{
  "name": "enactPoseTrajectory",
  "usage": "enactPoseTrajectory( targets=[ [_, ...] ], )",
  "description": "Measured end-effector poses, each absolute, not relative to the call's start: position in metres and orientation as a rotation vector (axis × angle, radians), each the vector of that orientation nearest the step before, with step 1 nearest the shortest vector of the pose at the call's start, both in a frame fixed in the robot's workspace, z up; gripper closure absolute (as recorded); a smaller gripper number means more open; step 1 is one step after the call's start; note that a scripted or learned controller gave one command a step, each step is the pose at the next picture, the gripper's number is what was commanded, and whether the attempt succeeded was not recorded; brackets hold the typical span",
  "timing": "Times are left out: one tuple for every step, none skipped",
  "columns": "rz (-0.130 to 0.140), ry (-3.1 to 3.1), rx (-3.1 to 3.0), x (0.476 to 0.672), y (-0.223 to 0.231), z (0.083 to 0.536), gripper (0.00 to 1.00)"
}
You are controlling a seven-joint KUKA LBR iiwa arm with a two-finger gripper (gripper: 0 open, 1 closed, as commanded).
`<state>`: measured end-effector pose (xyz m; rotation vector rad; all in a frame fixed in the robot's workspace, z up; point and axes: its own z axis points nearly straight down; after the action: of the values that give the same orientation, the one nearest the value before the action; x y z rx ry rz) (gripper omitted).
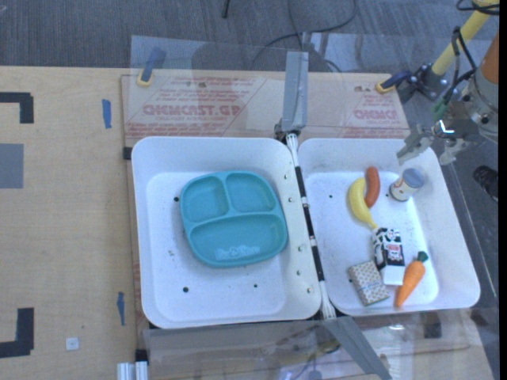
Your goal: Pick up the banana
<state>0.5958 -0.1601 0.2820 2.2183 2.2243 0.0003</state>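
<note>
Reaching for the banana (360,203) in the right bin (459,236), beside the small sausage (372,186), gripper (432,143) should drop straight across its middle; jaw state unclear.

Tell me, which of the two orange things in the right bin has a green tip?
The carrot at the bin's near edge; the sausage beside the banana is plain orange-red.

My wooden surface (63,236) carries black tape marks (17,108) and blue tape strips (106,113). Beyond its far edge lies grey carpeted floor (95,6), crossed by a looping black cable (321,6). Lighting is even.
</note>
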Motion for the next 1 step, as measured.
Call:
enactPoseTrajectory(
  targets=[
    [-0.001,2.063,2.371,0.6215,-0.1957,0.2217,0.00]
  ],
)
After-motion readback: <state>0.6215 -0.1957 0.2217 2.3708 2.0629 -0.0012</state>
